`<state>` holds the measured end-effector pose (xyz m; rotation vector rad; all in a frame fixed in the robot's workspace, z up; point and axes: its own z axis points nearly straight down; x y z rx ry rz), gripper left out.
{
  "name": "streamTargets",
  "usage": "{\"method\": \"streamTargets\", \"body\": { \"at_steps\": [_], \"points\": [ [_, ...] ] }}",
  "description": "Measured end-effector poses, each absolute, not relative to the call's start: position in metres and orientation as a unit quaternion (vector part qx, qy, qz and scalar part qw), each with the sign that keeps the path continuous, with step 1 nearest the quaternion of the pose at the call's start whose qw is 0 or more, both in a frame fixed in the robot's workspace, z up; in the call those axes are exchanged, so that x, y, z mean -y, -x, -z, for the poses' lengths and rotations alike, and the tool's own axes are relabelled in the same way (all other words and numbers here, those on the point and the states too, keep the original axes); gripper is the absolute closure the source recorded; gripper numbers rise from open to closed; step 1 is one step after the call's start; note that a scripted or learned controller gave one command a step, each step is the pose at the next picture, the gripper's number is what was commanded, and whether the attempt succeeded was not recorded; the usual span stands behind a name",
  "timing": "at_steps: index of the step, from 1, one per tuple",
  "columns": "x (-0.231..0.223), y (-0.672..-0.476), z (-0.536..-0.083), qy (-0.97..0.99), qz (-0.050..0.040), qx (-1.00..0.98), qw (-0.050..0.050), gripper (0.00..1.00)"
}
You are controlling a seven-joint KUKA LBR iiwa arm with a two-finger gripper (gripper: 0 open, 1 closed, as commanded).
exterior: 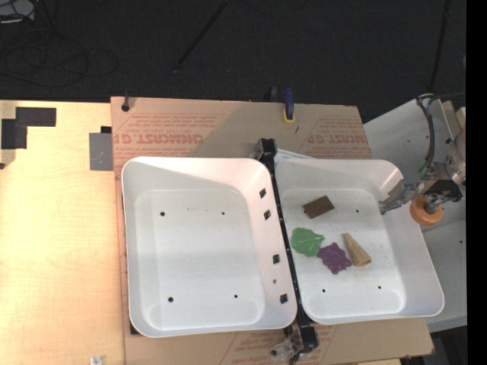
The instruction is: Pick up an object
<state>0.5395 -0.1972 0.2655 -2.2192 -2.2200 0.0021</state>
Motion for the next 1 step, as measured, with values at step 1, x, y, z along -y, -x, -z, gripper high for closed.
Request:
{"method": "streamTargets", "body": {
  "at_steps": [1],
  "points": [
    [0.1927, -0.4747, -0.4784, 0.707, 0.0039, 0.707, -0.008, 0.00]
  ]
}}
